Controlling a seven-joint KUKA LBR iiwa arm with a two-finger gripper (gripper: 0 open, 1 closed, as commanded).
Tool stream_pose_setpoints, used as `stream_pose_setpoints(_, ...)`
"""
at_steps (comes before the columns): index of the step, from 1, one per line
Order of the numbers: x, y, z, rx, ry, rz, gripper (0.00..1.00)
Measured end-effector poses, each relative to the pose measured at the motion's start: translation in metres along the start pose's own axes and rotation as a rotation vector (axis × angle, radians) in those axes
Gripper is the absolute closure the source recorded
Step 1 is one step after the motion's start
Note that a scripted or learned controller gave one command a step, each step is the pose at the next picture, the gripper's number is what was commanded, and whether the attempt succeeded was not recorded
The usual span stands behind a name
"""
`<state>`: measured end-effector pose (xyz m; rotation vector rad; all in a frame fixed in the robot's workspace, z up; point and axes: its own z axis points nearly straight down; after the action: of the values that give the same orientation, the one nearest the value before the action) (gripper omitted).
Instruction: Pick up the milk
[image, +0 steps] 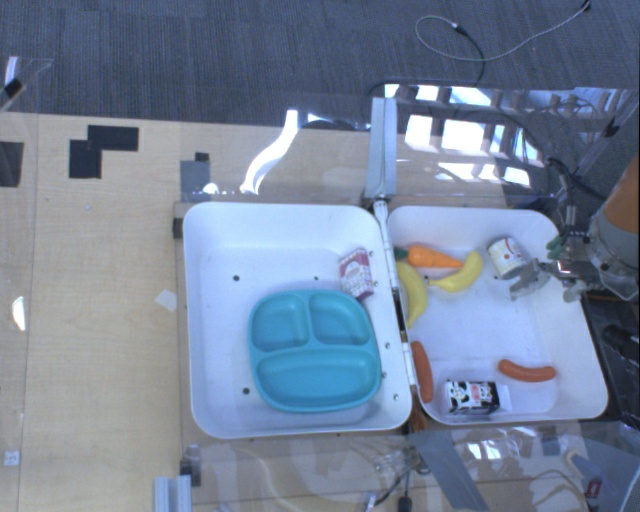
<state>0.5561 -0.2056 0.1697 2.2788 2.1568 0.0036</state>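
Milk carton (471, 396), cow-patterned, lying flat at right bin's (585, 350) near wall, untouched; hand (528, 281) well apart near can (506, 256), grip state indeterminable.

A milk carton (471, 396) is lying at the near edge of the right bin (575, 345), between two sausages (527, 371). The gripper (530, 280) is hovering at the far right beside a can (507, 257), while a blue tray (314, 350) is sitting in the left bin (215, 300)
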Motion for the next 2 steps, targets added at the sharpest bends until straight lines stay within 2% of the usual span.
stream_pose_setpoints(1, 0.021, 0.107, -0.04, -0.004, -0.001, 0.082, 0.0)
stream_pose_setpoints(2, 0.13, 0.092, -0.01, -0.001, 0.002, -0.174, 0.0)
